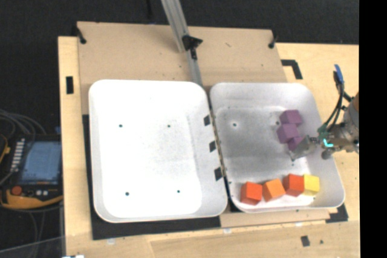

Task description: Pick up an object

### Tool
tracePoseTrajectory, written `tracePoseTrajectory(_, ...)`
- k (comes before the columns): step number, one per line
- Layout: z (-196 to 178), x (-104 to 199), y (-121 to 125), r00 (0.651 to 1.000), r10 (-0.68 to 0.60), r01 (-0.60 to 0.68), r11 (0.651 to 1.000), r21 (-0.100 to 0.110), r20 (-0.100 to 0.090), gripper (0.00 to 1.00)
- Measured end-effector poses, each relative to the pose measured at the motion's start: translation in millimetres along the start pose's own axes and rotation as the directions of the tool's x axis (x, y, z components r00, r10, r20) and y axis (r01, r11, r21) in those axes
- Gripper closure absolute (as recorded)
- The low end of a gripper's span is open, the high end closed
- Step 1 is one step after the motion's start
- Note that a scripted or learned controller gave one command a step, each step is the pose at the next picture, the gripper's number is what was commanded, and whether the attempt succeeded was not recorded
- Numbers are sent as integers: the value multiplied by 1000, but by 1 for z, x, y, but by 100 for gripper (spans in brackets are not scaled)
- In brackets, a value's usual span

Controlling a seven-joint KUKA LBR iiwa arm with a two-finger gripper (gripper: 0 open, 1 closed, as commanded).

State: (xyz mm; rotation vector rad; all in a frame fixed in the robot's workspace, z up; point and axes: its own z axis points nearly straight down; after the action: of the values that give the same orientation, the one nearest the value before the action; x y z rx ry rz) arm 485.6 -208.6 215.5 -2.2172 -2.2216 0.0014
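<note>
Worktop (69,130) carried two white bins. Left bin (97,148) sat beside right bin (260,96), which held orange blocks (272,189), a yellow block (311,183) and a purple object (290,125). Hand (314,143) hovered just right of the purple object; grip state could not be told.

Little of me can be seen: my wrist (346,137) is a dull grey-brown block at the frame's right edge, small and somewhat blurred. A spot of teal-green light (326,142) glows on its left face. Thin dark cables (337,107) loop upward from the block, and one ends in a small blue connector (337,75) above. My gripper (297,148) juts leftward as a slim grey piece, its details too small to make out.
</note>
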Motion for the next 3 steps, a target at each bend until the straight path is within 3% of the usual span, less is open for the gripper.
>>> tracePoseTrajectory(1,-2,0,1,1000,1,-1,1000,-5,1,0)
tracePoseTrajectory(3,103,-2,-1,1000,4,-4,1000,2,2,0)
